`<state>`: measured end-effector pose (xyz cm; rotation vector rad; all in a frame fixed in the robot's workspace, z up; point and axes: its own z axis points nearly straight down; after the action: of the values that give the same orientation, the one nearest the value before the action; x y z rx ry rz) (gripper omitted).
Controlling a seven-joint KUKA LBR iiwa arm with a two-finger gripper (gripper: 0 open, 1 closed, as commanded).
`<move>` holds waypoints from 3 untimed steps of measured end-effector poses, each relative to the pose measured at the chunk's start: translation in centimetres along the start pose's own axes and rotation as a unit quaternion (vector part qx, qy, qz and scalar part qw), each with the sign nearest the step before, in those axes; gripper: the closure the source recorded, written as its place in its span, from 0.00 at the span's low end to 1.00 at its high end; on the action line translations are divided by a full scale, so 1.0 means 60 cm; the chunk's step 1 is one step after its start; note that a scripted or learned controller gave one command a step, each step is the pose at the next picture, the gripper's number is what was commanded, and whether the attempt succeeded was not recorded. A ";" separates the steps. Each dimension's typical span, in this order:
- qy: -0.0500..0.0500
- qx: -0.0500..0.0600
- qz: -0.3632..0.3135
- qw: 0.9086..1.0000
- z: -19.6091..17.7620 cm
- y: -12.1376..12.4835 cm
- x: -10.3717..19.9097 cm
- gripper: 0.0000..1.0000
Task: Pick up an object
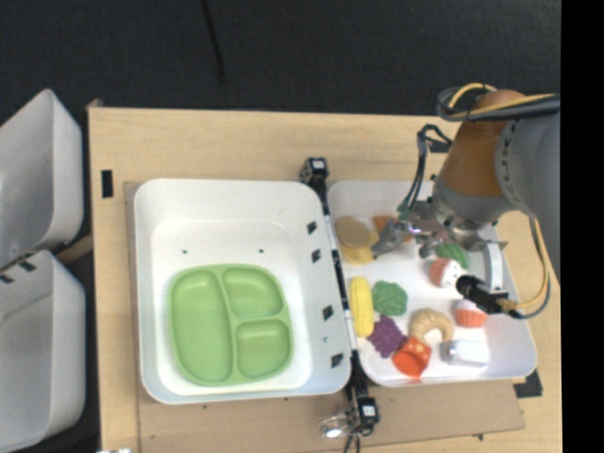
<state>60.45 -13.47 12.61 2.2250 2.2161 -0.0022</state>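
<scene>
**Bench check – arm over right bin, grip unconfirmed**

From my remote station, largest item first. Wooden bench (113,140) carries two white bins side by side. Left bin (151,253) holds a green divided tray (229,323), three compartments, sitting toward the bin's near-left area. Right bin (514,352) holds the toy food assortment.

Arm (505,154), grey w/ orange band, comes in from the right and hangs over the upper part of the right bin. Gripper (415,234) is low over the bin's upper-middle, just beside a tan round piece (352,229) w/ a yellow piece (356,252) touching it below. I cannot tell how far the fingers are spread, nor whether anything sits between them; the wrist hardware hides that. No hold confirmed.

Remaining items in right bin, approx. by size: corn cob (360,305) along the left wall; green leafy piece (389,297) just beside it; purple grapes (385,336) below that; tan croissant-like piece (430,323); red piece (411,358) near front edge; white block (469,351) at front right; red-and-white piece (444,272) and a green piece (453,252) under the arm; a small orange piece (471,317).
</scene>
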 end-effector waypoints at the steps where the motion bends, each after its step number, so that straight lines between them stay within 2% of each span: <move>1: 0.000 0.000 0.003 1.000 0.043 0.000 -0.002 0.00; 2: 0.000 -0.001 0.003 1.000 0.024 0.002 -0.003 1.00; 3: 0.000 -0.002 0.001 1.000 -0.081 -0.002 -0.005 1.00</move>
<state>60.32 -13.73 17.48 2.2264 2.2111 0.0033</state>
